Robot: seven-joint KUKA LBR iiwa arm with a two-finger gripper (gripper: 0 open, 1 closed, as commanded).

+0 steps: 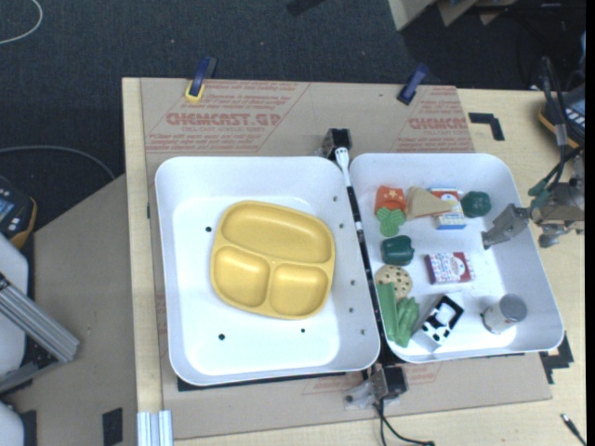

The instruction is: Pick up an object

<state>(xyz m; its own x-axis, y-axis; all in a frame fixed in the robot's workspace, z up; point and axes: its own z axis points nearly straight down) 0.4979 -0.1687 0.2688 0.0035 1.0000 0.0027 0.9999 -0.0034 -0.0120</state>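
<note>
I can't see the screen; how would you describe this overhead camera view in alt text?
A robot gripper reaches in from the right over the right white bin, which holds small toy foods, boxes and a grey can. The left white bin holds a yellow divided plate.

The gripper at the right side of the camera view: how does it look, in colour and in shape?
The gripper is dull grey metal, with a flat, angular piece pointing left over the right bin. Behind it sits a boxier grey and beige body, with dark cables rising above it toward the frame edge. No markings can be read.
</note>
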